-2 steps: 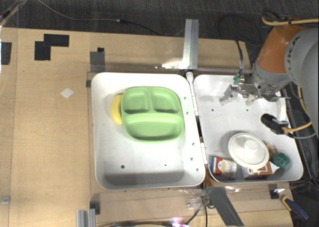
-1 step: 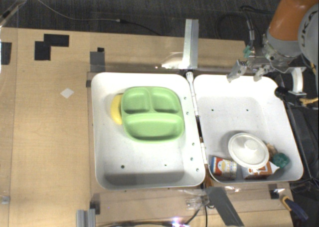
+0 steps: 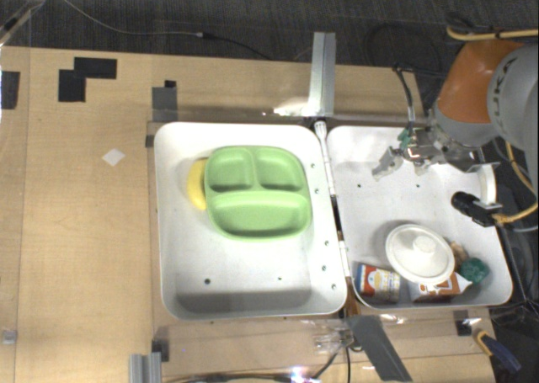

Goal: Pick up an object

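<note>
My gripper [image 3: 402, 161] hangs over the far part of the right bin [image 3: 370, 204], open, with nothing between its fingers. Below it the bin's floor is bare. At the near end of that bin sit a white round lidded bowl [image 3: 419, 252], a small printed carton [image 3: 376, 282] lying on its side, an orange-brown box [image 3: 440, 289] and a dark green toy [image 3: 474, 270]. In the left bin [image 3: 244, 289] lies a green divided plate [image 3: 255, 190], with a yellow object [image 3: 195, 185] poking out from under its left edge.
A metal post [image 3: 322, 74] stands behind the bins where they meet. The grey arm with its orange band [image 3: 472, 87] and some cables cover the right bin's far right corner. A black part [image 3: 470, 206] juts over the right rim.
</note>
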`<action>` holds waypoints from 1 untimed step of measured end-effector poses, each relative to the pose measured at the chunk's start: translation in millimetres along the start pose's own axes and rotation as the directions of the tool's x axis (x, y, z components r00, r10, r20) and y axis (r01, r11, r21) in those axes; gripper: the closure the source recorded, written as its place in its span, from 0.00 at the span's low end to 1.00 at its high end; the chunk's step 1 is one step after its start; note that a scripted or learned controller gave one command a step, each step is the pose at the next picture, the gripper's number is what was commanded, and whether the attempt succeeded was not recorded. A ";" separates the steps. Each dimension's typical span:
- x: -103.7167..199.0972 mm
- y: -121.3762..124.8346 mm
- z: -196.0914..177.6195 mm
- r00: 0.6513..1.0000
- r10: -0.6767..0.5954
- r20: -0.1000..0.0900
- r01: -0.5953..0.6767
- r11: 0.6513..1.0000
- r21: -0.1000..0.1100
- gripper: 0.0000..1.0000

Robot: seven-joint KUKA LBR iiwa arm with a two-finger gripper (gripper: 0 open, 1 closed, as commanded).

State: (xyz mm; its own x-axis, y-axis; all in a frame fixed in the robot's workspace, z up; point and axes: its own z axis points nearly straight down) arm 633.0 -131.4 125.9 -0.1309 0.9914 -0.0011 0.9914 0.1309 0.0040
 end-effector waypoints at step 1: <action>1.5 38.2 18.2 0.987 0.159 0.000 -0.159 0.987 -0.002 0.00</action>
State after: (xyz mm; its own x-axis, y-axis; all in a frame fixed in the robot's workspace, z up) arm 670.7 -124.9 107.8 0.0283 0.9996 -0.0007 0.9996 -0.0283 0.0063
